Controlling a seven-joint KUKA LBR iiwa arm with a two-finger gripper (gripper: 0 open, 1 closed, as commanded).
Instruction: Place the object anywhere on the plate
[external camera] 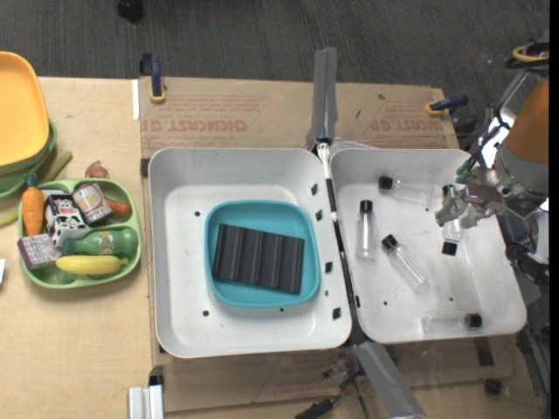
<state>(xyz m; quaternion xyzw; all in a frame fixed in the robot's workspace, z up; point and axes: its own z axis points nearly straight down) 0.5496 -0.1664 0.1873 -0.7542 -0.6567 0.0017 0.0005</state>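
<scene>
A teal plate (pixel 220 234) sits in the middle of the left bin (pixel 175 251), with a dark ribbed block (pixel 259 257) lying on it. Several clear vials with black caps are scattered in the right bin (pixel 489 295): one upright in the picture (pixel 365 227), one slanted (pixel 403 260), one at the back (pixel 395 185), one near the front rim (pixel 454 322). My gripper (pixel 453 209) hovers over the right bin's right side. Just below it lies another vial (pixel 450 238), its cap pointing toward the front. Whether the gripper grips that vial is unclear.
The arm's orange band (pixel 531 129) is at the far right. A green tray (pixel 79 234) of toy food and stacked yellow and green dishes (pixel 19 112) rest on the bench to the left. Clamps (pixel 154 81) hold the cardboard at the back.
</scene>
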